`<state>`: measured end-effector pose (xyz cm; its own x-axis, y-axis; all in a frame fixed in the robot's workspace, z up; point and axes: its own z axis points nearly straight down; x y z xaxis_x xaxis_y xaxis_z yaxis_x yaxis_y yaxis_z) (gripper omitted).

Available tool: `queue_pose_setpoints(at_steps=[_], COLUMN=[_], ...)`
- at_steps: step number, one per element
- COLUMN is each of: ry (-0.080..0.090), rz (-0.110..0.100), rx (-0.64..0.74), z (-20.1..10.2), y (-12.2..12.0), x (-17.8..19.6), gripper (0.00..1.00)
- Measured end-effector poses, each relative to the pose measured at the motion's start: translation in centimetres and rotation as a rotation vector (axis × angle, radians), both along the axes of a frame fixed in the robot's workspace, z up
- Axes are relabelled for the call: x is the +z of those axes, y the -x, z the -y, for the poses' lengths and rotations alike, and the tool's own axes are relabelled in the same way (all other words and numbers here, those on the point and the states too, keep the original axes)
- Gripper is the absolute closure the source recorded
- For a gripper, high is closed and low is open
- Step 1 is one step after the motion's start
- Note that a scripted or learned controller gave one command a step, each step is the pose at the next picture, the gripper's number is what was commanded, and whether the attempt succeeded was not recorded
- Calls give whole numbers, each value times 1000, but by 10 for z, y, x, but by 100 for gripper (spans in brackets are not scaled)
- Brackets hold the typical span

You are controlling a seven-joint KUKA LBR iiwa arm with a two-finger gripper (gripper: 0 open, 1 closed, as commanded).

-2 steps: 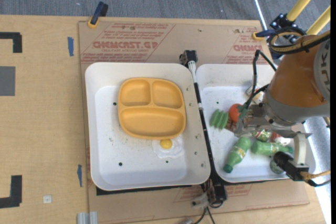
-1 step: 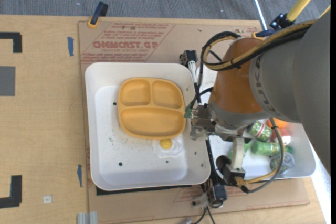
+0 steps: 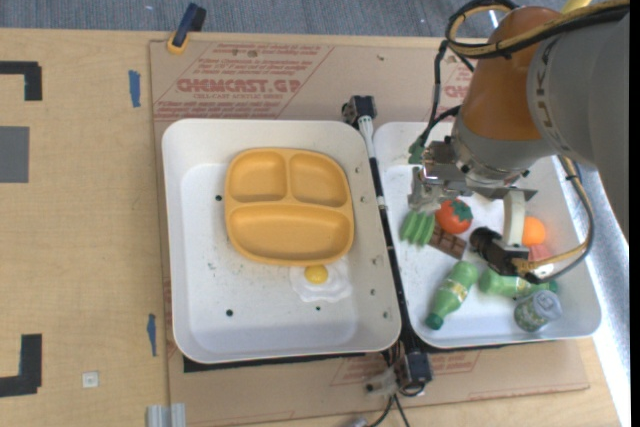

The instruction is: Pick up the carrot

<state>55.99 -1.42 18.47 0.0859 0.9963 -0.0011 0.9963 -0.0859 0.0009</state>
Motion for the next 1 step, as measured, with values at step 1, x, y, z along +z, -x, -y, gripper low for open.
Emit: queue_pose_setpoints(at_steps=[1], ry=[-2], rz=[-5], rx=[-285], z=[5], y=[65], x=[32], gripper=[100])
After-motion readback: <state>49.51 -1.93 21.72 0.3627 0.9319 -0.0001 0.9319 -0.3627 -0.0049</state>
